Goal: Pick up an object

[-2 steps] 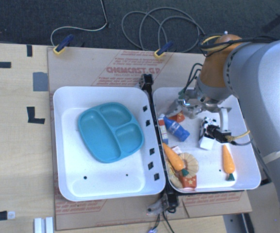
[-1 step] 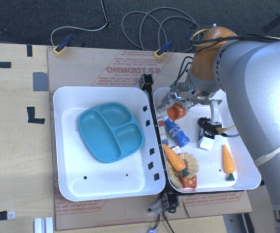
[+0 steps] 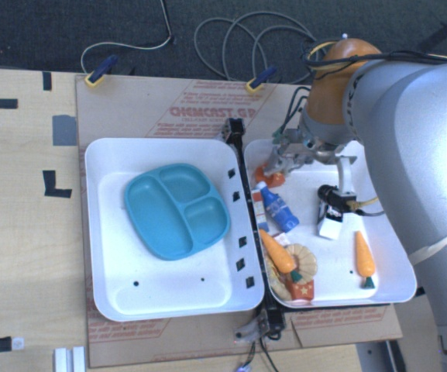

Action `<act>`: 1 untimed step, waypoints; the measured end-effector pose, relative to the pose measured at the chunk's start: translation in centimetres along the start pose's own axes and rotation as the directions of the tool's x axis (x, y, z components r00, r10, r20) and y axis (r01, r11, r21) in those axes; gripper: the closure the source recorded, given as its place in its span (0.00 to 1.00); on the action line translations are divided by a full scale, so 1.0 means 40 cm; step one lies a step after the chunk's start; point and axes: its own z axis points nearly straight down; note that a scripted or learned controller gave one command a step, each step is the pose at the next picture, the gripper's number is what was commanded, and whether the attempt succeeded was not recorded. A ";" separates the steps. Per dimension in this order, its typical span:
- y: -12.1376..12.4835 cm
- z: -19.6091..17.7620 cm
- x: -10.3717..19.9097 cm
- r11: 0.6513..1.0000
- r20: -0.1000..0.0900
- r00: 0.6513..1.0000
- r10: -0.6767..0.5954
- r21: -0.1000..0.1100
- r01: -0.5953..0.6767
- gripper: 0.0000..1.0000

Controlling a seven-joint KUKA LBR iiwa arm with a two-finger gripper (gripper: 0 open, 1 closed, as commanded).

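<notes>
The arm (image 3: 409, 130) hides, perhaps, much of the right bin (image 3: 386, 289).

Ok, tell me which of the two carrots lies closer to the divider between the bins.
The carrot beside the blue bottle, resting on the round cracker. The other carrot lies alone near the right bin's outer edge.

Blue tray (image 3: 178, 209) smooth matt plastic; bins (image 3: 107, 285) glossy white plastic; bench (image 3: 22, 231) pale wood.

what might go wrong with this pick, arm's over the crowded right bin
The tool sits low at the right white bin's far left corner, beside an orange-red item and the blue plastic bottle; it may knock them or hit the dividing wall. The toy carrot lies on other pieces, so it could slip.
</notes>
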 end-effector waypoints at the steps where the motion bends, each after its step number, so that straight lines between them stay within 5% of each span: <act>1: -0.117 -0.226 0.157 1.000 -0.005 1.000 0.000 0.000 0.000 1.00</act>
